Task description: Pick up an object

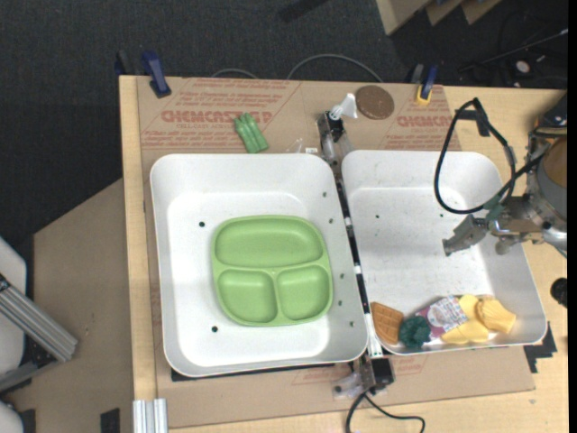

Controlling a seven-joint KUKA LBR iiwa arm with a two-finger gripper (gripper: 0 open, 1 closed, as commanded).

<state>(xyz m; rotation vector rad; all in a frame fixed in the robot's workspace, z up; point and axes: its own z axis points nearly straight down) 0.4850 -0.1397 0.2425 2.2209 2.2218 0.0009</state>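
My gripper [478,244] hangs over the right part of the right white bin [406,174], with the arm reaching in from the right edge. Its two fingers stand apart, open, with bare bin floor between them. Along that bin's front wall lies a small pile: a brown waffle piece [386,321], a dark green broccoli toy [415,332], a pink-and-white wrapped item [444,312] and yellow food toys [482,321]. The pile sits below the gripper, clearly apart from it.
The left white bin [180,242] holds a green divided plate [270,269]. A black cable [444,174] loops from the wrist over the right bin. On the cardboard behind the bins lie a green clip [251,134] and a brown disc [374,103].
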